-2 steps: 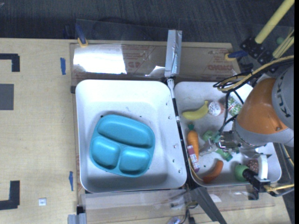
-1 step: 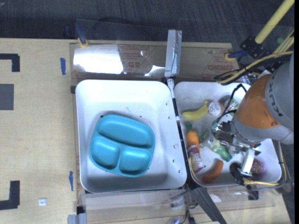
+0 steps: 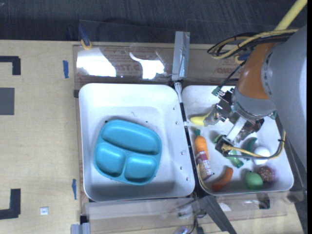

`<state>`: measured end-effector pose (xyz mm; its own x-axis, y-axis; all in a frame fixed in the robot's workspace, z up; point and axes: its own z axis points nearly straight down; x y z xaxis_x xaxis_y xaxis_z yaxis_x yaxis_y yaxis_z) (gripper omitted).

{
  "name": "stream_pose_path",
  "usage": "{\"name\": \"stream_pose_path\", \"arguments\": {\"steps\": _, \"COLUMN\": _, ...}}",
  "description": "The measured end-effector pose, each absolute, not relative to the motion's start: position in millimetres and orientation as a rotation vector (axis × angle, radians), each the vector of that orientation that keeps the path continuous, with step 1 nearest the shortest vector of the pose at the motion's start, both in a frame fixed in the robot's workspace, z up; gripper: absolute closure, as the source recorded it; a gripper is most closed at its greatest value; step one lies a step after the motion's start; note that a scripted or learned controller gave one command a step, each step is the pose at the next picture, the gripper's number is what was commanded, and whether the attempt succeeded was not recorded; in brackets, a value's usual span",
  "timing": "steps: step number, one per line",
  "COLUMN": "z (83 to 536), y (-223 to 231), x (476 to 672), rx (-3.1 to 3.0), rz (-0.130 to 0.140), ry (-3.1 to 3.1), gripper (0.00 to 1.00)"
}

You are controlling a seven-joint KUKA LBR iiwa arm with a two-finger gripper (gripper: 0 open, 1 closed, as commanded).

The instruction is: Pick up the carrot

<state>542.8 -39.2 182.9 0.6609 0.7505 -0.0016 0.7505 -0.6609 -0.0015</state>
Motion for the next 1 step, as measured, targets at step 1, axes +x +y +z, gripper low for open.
{"name": "stream_pose_path", "arguments": {"steps": 1, "z": 182.5, "y": -22.8, "x": 505.5, "rx": -2.657, "rz": 0.007, "ry": -1.668, "gripper": 0.0}}
